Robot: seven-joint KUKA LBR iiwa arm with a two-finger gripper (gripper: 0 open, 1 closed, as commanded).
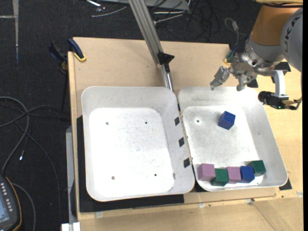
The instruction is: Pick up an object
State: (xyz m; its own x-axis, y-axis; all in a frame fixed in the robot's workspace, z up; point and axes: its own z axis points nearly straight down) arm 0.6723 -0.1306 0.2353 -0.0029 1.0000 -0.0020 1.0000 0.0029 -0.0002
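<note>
My gripper [228, 83] hangs open above the far edge of the right bin [269, 143], with nothing between its fingers. A blue cube [226, 120] lies alone in the upper middle of that bin, below the gripper and apart from it. Along the bin's near edge sits a row of cubes: a purple one [206, 171], a dark green one [221, 176], a pink-purple one [234, 173], a blue one [247, 173] and a green one [258, 166].
The left bin [96, 129] lies beside the right one on the wooden bench. A slanted metal pole [149, 28] runs from the top down to the gap between the bins. A blue and yellow clamp [72, 49] grips the bench's far left corner.
</note>
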